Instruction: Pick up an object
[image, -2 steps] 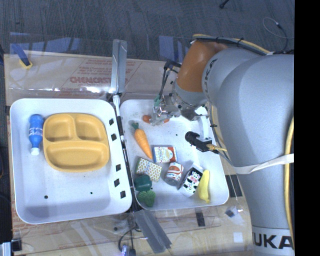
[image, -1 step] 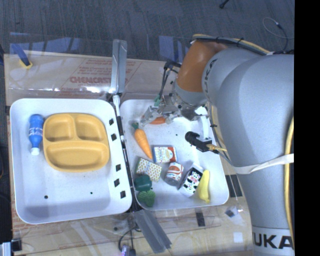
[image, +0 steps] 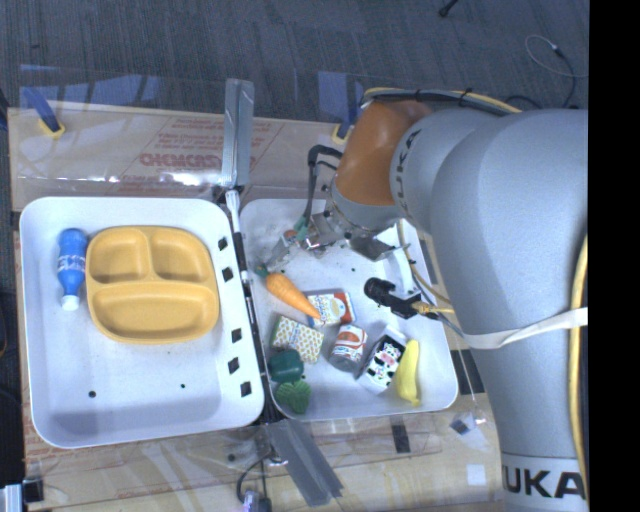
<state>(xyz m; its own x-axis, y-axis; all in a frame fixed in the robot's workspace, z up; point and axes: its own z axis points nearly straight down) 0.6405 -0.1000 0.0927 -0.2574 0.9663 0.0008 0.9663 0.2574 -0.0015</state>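
From the camera view we find the arm (image: 470, 190) reaching in over the right bin (image: 440, 390), its orange band above the wrist and the gripper (image: 305, 238) low at the bin's upper left corner. We cannot tell how its tips stand; they blur into the clutter there, and we see nothing lifted clear, so by our reading the pick is not yet done.

The nearest candidate is the carrot (image: 292, 295), lying at a slant just below the gripper, its tip toward the divider. Below it sit a small printed carton (image: 331, 306), a checkered packet (image: 298, 338), a red-and-white can (image: 348, 345), a cow-patterned box (image: 382, 362), a banana (image: 409, 372) and, at the bottom edge, two green vegetables (image: 288, 380).

They crowd together, several touching, so a clean close on one may nudge its neighbours. The bin wall beside the gripper leaves little room too.

Over in the left bin (image: 60, 400) we have a yellow divided tray (image: 152, 282) and a blue bottle (image: 70, 265), well apart from the action.
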